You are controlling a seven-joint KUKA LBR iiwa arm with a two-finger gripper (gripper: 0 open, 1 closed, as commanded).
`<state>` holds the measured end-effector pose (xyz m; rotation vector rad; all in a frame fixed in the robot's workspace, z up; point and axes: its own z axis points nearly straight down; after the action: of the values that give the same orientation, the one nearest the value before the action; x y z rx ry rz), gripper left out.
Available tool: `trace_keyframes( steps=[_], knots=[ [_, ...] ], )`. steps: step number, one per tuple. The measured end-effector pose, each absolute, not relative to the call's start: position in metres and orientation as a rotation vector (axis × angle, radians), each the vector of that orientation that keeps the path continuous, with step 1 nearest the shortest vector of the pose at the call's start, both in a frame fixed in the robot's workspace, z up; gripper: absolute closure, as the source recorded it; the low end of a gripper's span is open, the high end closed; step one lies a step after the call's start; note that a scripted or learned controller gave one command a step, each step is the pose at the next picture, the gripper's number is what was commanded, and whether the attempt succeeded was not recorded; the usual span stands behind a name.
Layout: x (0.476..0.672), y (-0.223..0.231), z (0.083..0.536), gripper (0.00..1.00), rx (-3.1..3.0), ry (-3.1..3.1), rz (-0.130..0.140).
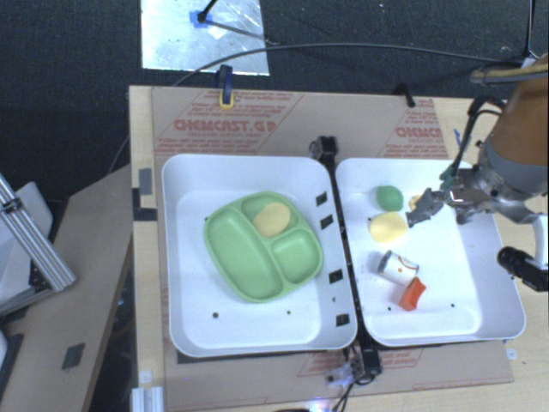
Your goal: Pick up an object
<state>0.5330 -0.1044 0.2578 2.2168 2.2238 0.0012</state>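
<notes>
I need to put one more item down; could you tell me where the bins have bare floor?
Left bin: bare front strip below the green tray. Right bin: bare front-right corner beyond the orange piece. Crowded near the divider: green ball, yellow lump, white cup, tool.

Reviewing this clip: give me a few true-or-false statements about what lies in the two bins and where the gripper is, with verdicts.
1. The green tray lies in the left bin. True.
2. The tray holds a yellow item. True.
3. The gripper hangs over the left bin. False: it is over the right bin, near the yellow object.
4. The green ball sits in the tray. False: it lies in the right bin.
5. An orange piece lies in the right bin. True.
</notes>
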Motion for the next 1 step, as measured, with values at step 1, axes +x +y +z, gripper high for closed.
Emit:
trace_keyframes(
  steps=[1],
  knots=[
    [0.5406,-0.098,0.2018,0.0,2.222,2.226,-0.003]
  ],
)
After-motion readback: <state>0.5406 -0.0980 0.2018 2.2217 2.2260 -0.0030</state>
